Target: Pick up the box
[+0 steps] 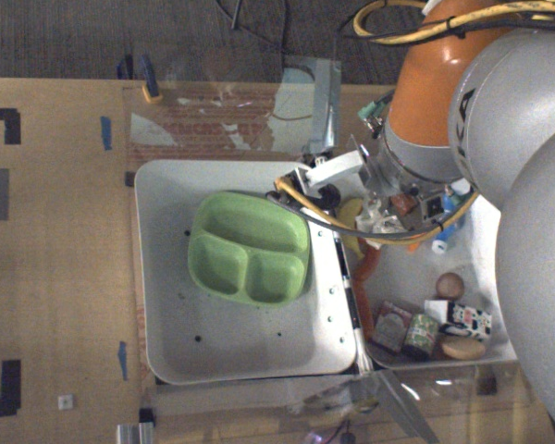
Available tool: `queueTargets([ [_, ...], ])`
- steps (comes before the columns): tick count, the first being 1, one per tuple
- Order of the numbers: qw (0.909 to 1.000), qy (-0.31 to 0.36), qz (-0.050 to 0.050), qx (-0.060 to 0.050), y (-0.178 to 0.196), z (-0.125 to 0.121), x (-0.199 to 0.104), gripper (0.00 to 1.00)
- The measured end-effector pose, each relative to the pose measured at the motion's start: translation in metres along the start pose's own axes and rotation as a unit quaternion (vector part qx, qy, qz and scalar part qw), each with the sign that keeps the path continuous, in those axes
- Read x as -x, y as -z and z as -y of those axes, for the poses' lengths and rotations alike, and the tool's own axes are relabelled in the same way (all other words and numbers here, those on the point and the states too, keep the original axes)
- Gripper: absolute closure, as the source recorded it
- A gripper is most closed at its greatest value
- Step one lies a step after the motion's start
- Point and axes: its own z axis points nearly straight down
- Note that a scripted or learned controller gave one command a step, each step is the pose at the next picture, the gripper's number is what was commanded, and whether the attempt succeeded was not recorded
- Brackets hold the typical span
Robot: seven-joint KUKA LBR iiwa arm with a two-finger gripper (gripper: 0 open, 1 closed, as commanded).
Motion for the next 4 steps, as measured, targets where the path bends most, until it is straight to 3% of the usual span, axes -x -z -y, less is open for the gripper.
queueTargets([
  [1, 0.9972, 0.075, -0.001, 0.0, 0.121, 0.09, -0.037, 1.0],
  [3, 0.9974, 0.072, -0.002, 0.002, 0.14, 0.088, -0.039, 1.0],
  [4, 0.9944, 0.106, 0.003, -0.001, 0.071, 0.08, -0.014, 1.0],
])
